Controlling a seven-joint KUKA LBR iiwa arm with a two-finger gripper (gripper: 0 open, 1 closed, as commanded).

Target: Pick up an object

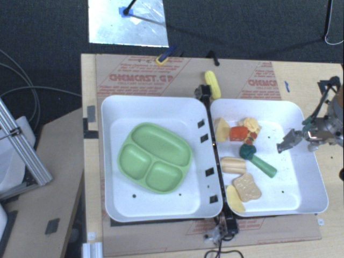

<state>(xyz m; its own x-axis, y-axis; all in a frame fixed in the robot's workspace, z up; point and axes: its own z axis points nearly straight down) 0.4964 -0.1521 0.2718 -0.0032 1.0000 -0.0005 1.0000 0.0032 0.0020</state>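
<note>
Gripper over right bin, touching nothing; opening unclear, cannot tell. Green tool nearby.

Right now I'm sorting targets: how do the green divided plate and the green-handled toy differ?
The green divided plate is pale green, broad and flat, alone in the left bin. The green-handled toy is darker, slim and slanted, lying among toy foods in the right bin. Both are green plastic.

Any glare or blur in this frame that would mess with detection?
Camera view: the shiny metal sheet at the top glares nearly white; the white right bin is bright but keeps its soft shadows, the toy food stays readable; the green divided plate is evenly lit and sharp; the tool looks slightly soft against the bin.
</note>
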